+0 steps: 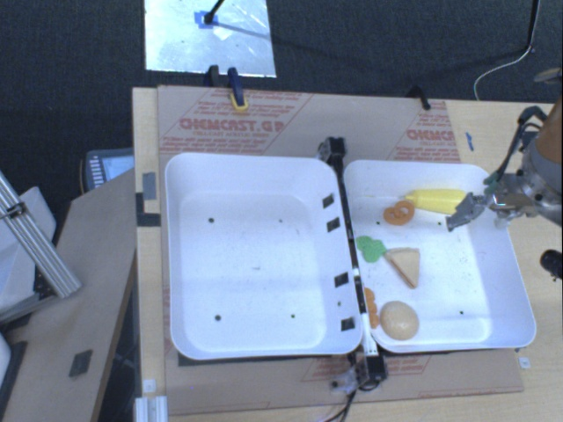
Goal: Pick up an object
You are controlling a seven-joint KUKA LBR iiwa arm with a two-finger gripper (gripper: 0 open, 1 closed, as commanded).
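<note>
The right bin (501,323) holds several toy foods. A yellow banana-like piece (434,200) lies near the far wall, with an orange pretzel (398,213) just left of it. A green piece (371,250) and a tan wedge (405,265) sit mid-bin. A beige egg-shaped piece (398,320) and a small orange piece (371,308) lie near the front left corner. My gripper (466,211) reaches in from the right, hovering just right of the banana-like piece, with nothing visibly held.
The left bin (189,183) stands beside the right one, joined along a black-clipped divider (347,244). A cardboard sheet (264,121) lies under both bins. A shiny metal plate (209,25) sits at the back.
</note>
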